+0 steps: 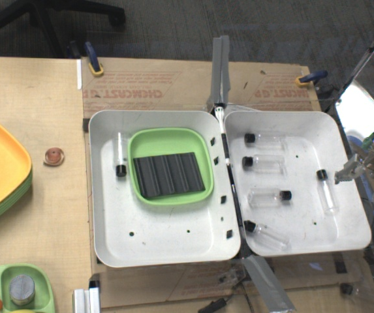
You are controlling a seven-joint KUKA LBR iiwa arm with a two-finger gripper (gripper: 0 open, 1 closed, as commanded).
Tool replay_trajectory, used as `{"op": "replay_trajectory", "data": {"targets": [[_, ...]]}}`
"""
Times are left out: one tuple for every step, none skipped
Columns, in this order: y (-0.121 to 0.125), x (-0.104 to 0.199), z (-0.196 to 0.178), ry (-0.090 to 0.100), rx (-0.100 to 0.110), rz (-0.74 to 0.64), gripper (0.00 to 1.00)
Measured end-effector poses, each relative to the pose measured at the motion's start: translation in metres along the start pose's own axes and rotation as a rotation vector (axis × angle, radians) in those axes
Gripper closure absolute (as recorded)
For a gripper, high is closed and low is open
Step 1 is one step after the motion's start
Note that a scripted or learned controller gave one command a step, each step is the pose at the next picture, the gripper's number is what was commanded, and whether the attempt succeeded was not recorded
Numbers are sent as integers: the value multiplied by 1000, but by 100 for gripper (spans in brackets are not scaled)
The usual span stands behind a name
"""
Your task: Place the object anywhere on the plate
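Clear tube point(326, 191) with a black cap lies near the right edge of the right bin point(304, 119), cap towards the far side and body running towards the near right corner. It is my best guess for the object, as it lies closest to the gripper point(346, 172), which sits at that same right edge, just beside the cap. The gripper is small and blurred, so I cannot tell whether it is open or closed, and nothing can be seen held in it.

The step in hand looks like the pick. To do it well, the gripper should come down across the tube's narrow width near its middle, not along its length, since a round, smooth tube will likely roll or slip away. The carry then crosses the divide to the green plate point(134, 150) in the far half of the left bin point(108, 240). A dark ribbed mat point(168, 175) covers most of the plate and may help to stop rolling.

The tube is transparent and faint against the white floor; the cap is its plainest mark. Four similar tubes point(265, 165) lie in the right bin, well apart, and another tube point(120, 154) lies beside the plate's left edge.
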State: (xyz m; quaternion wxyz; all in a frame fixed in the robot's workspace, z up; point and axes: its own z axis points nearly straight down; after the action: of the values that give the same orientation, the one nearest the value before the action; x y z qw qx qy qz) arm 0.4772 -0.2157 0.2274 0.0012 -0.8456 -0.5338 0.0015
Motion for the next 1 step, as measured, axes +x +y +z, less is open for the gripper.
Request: {"op": "replay_trajectory", "data": {"targets": [[0, 0, 0, 0, 0, 0, 0]]}}
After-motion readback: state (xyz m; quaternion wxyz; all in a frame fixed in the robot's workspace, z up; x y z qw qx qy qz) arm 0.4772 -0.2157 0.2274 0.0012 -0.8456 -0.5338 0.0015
